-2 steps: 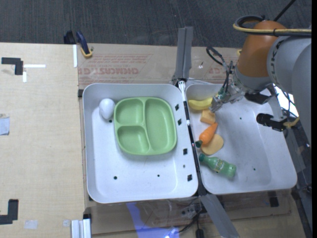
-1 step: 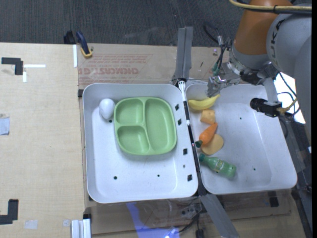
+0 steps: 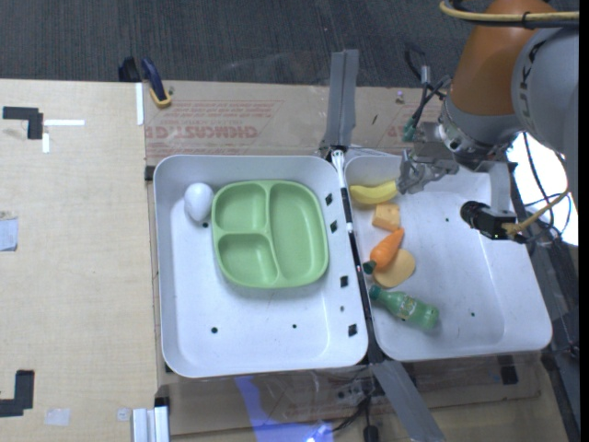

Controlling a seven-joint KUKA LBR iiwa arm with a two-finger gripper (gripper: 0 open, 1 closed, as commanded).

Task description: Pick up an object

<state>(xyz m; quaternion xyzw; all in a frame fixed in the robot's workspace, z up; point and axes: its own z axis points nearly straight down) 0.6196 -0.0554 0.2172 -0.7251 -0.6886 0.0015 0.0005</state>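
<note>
A fixed camera looks down at a slant on a pale wooden counter [image 3: 74, 274] bearing two shallow white bins side by side. The left bin [image 3: 262, 339] holds a light green divided plate [image 3: 271, 235] with three compartments, and a small white egg-shaped object [image 3: 198, 201] sits just beside the plate's upper left corner. The right bin [image 3: 479, 311] holds a cluster of toy foods along its left side: a yellow banana [image 3: 373, 191] near the top, a small orange-yellow wedge [image 3: 387, 216] just below it, an orange carrot [image 3: 386, 248] lying tilted, a round tan piece [image 3: 398, 267] touching the carrot's lower end, and a green bottle [image 3: 405, 308] lying on its side at the bottom. The grey arm with its orange band [image 3: 502, 49] reaches in from the right, and its claw [image 3: 414, 173] hangs at the top of the right bin, just beside the banana's right tip. Whether the claw is spread or closed cannot be told from here, and nothing is visibly held by it. The pick looks to be in its approach stage, with the banana the likeliest target. The next move would call for centring over the banana's curved body, lowering and closing across its narrow width.
</note>
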